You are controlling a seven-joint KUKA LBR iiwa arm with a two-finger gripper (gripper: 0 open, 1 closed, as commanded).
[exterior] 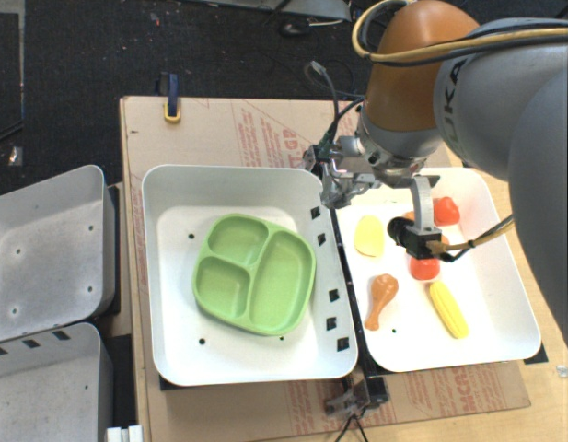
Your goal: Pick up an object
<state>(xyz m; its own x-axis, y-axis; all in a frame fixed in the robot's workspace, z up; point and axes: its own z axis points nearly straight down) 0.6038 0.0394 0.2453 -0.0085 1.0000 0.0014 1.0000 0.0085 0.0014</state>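
Approach step, I judge: the claw [337,190] hangs over the right bin's [504,339] far-left corner. I cannot tell whether it is released or clenched. Next it must centre over the yellow toy [369,236].

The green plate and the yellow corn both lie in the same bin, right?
Not quite. The camera view shows the green plate in the left bin, but the corn lies in the right bin, near the drumstick.

green plate [254,274] in a white bin [173,210]; the other bin [495,334], also white: pale yellow piece [369,236], orange drumstick [381,300], yellow corn [448,308], red-orange block [446,211], red lump [424,268]. brown desk [237,136], red print.
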